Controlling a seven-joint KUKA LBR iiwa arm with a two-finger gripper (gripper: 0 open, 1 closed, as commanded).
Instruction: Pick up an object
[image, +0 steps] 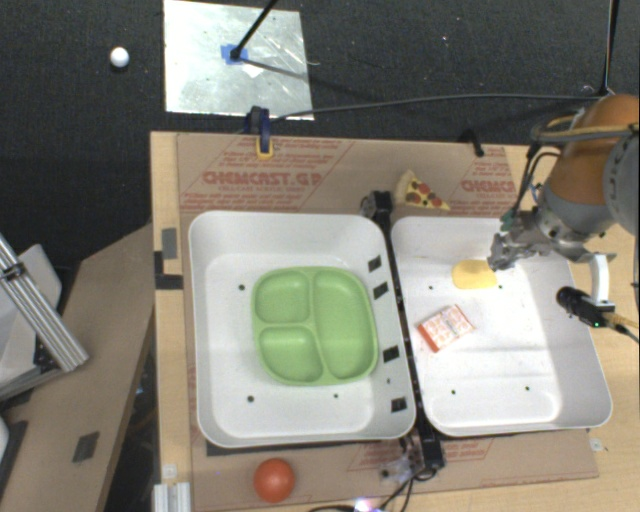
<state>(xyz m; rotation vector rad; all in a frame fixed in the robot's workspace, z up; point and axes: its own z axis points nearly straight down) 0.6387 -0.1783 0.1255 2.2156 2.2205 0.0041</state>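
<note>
At the upper right of the frame, over the back of the right bin (560, 400), the end effector (503, 250) sits low at the end of the grey arm (590, 190), just right of and touching or nearly touching the yellow object (474, 274). Aperture: cannot tell; the tip is a dark, blurred cluster against the white floor, and nothing is visibly between its parts, so no grasp is recorded. Judgement: the low approach beside the yellow object suggests this is the chosen target, with the tool either about to close on it or pressing its right end; contact itself is not resolvable. The yellow object lies flat on the bin floor, upper middle of the right bin. Below and left of it, apart from it, lies a small red-and-white packet (444, 327), also flat and free to pick. Left bin (215, 240) holds a green divided tray (314, 325), centred, well apart from the arm. Outside the bins: a pizza-slice toy (420, 192) on the desk (250, 170) just behind the bins' join, and an orange ball (273, 479) on the desk at the lower edge of the frame, in front of the left bin. Both lie beyond the walls, so likely not candidates. Risk noted: a side-on nudge could slide the yellow object rather than capture it.
</note>
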